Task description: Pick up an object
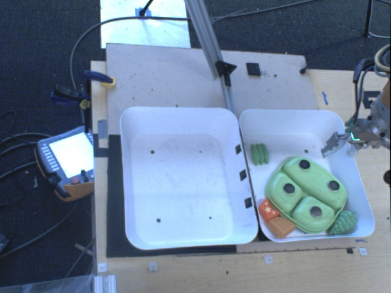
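The gripper (pixel 335 144) hangs over the right rim of the right bin (pixel 287 122), and whether it is spread or pressed together cannot be told; nothing shows in it. Below and to its left in that bin lies a green tray (pixel 307 194), with a small green ridged piece (pixel 259 154), an orange block (pixel 269 210) and a green knobbly toy (pixel 343 223) nearby.

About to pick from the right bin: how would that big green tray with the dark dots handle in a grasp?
The tray looks like stiff moulded plastic, probably light. It is wide and rounded, so likely hard to span. It sits tilted against the orange block, so a push may rock it.
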### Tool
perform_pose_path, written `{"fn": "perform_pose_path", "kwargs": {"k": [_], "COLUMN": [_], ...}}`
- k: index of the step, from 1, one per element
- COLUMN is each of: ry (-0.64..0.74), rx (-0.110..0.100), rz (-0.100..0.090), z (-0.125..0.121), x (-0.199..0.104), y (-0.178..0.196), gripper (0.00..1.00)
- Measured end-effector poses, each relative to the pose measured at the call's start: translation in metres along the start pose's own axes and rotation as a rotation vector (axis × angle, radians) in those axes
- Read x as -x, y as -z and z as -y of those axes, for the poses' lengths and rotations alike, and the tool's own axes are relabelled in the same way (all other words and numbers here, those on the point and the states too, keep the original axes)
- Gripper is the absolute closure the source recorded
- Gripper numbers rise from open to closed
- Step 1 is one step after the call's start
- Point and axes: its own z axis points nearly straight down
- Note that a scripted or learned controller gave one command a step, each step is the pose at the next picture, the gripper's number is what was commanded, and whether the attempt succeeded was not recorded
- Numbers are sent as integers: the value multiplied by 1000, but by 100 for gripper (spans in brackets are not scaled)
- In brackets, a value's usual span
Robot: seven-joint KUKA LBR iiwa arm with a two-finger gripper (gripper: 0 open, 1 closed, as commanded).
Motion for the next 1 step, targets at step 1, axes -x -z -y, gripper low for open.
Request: {"fn": "perform_pose_path", "kwargs": {"k": [1], "ry": [1], "rx": [3], "rz": [1], "z": [-1], "x": [0], "y": [1], "gripper": [0]}}
